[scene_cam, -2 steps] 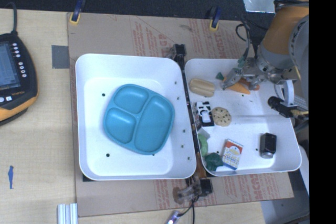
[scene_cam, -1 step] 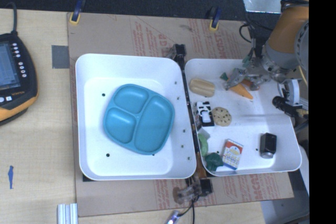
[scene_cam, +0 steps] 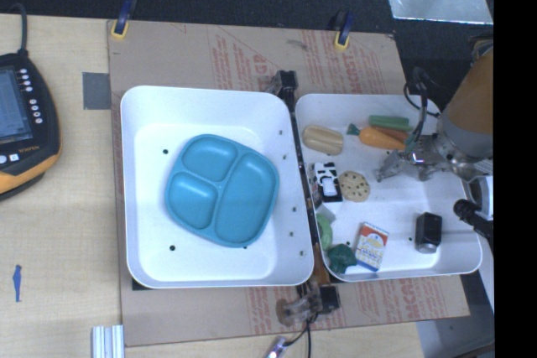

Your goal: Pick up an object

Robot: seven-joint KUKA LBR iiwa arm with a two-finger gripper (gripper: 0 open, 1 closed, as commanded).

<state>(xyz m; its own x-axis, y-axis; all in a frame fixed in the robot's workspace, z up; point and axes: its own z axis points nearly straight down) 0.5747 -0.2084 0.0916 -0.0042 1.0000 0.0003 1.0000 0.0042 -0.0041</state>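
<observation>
The right bin (scene_cam: 394, 268) holds several small objects. Among them are a tan bread roll (scene_cam: 323, 137), an orange carrot (scene_cam: 382, 138) with a green piece (scene_cam: 388, 121) behind it, and a round cookie (scene_cam: 354, 185). There are also a black-and-white block (scene_cam: 326, 180), a small orange-and-white box (scene_cam: 370, 246), a green toy (scene_cam: 339, 256) and a black cylinder (scene_cam: 428, 230). My gripper (scene_cam: 408, 171) hangs over the bin's right half, just below the carrot. It is open, its metal fingers spread, with nothing between them.
The left bin (scene_cam: 147, 264) holds a blue divided plate (scene_cam: 221, 189). A teach pendant (scene_cam: 21, 126) lies on the bench at far left. Clamps (scene_cam: 122, 19) (scene_cam: 341, 28) pin the cardboard at the back. The arm (scene_cam: 474, 105) comes in over the right bin's right edge.
</observation>
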